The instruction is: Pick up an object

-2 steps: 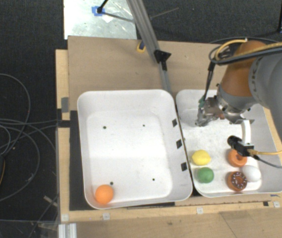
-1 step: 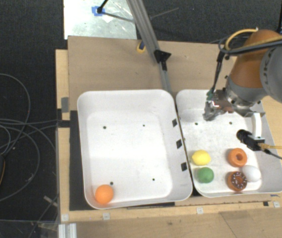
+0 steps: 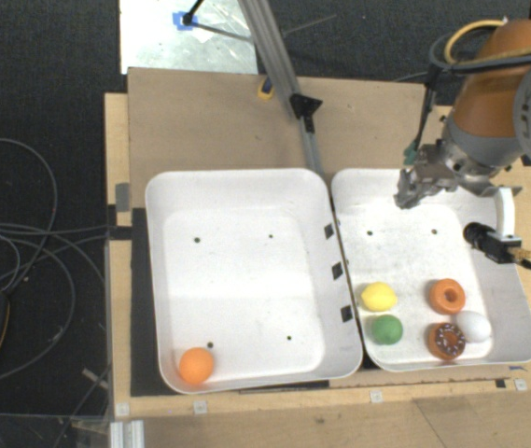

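One smooth orange ball (image 3: 196,365) lies alone in the left bin (image 3: 237,189); five small rounded toys cluster in the right bin (image 3: 377,187)'s near corner. Above its far end, the gripper (image 3: 412,194) hangs; jaw state unclear.

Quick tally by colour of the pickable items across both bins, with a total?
Orange ball: 1
Orange ring doughnut: 1
Yellow item: 1
Green ball: 1
Brown sprinkled doughnut: 1
White item: 1
Total: 6
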`<state>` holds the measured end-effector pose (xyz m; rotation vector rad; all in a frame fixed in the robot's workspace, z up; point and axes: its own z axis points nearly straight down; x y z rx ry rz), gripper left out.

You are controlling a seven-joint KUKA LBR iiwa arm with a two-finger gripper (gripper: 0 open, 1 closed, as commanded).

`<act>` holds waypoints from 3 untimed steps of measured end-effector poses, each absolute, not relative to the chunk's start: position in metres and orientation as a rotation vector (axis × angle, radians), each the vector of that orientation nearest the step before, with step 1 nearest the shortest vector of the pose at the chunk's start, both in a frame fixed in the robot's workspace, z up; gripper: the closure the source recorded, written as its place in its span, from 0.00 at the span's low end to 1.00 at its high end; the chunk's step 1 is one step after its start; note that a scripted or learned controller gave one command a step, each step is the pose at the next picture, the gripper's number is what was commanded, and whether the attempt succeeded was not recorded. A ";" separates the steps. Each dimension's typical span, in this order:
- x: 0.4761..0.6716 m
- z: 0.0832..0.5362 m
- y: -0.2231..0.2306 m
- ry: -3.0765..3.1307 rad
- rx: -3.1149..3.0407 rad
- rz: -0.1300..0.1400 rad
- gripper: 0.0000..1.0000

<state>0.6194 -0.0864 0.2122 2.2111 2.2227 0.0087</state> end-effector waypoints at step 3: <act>0.654 0.253 0.003 2.230 2.210 0.004 1.00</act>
